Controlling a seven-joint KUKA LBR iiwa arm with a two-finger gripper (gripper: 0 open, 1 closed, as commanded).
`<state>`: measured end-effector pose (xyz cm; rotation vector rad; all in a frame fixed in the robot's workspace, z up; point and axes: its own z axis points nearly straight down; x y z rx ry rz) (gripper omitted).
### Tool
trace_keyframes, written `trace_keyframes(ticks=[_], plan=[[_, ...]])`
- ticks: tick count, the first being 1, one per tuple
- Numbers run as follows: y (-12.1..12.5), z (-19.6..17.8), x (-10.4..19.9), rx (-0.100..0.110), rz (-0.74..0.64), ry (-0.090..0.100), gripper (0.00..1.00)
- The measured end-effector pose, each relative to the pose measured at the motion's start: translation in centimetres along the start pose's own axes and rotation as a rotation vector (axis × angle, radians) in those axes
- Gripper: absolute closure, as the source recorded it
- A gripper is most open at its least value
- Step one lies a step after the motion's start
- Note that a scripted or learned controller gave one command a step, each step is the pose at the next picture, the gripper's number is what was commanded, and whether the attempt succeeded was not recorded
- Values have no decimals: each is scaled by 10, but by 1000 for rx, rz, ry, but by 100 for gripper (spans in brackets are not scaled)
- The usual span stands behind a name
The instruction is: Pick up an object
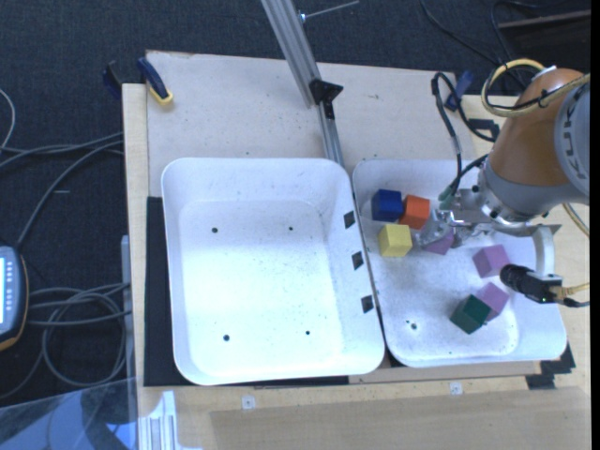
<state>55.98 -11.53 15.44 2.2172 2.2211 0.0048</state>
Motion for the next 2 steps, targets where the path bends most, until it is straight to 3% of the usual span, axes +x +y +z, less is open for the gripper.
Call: trace_keyframes(ticks=[2], plan=[[0, -102, 9, -3, 0, -1, 100]])
